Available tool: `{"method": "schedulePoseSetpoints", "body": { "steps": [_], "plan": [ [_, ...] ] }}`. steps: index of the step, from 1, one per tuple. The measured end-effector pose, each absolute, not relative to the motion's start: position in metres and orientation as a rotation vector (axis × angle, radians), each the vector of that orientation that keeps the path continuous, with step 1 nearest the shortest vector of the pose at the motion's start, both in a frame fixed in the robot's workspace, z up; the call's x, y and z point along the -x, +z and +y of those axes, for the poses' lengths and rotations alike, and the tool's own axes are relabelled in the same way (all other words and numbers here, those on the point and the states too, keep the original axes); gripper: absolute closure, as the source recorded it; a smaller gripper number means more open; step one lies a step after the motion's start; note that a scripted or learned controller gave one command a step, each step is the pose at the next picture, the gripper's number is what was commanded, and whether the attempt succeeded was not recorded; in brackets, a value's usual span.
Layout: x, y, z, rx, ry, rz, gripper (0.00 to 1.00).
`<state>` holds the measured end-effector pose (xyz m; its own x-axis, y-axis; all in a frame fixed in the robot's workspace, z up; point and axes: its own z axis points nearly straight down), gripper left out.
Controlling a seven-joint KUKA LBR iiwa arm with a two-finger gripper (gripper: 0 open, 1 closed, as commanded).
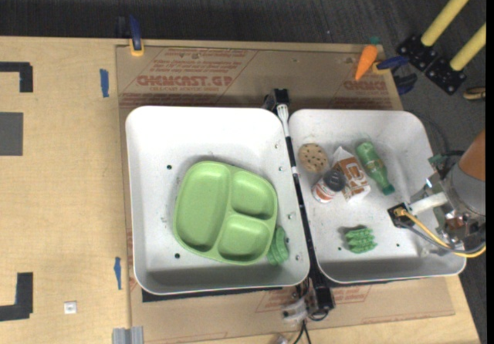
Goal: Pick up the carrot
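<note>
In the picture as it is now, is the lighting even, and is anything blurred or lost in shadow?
Camera view: light is soft and fairly even; the white bins are bright without harsh glare. The green plate and the carrot on the board behind the bins look sharp. The gripper at the right edge is cluttered and hard to read. The floor at the top is dark.

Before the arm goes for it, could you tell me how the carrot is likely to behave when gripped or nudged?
The carrot looks like a small moulded toy, so probably stiff and light. Its tapered, rounded body may roll or pivot if nudged, and could slip from the fingers. It lies on the board beyond the right bin, with no wall to stop it.
</note>
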<state>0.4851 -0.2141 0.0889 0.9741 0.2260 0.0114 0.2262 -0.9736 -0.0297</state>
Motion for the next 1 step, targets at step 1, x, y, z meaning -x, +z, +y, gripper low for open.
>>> {"method": "schedulePoseSetpoints", "body": {
  "steps": [1],
  "plan": [
    [-0.4852, 0.0889, -0.2141, 3.091, -0.012, -0.355, 0.00]
  ]
}}
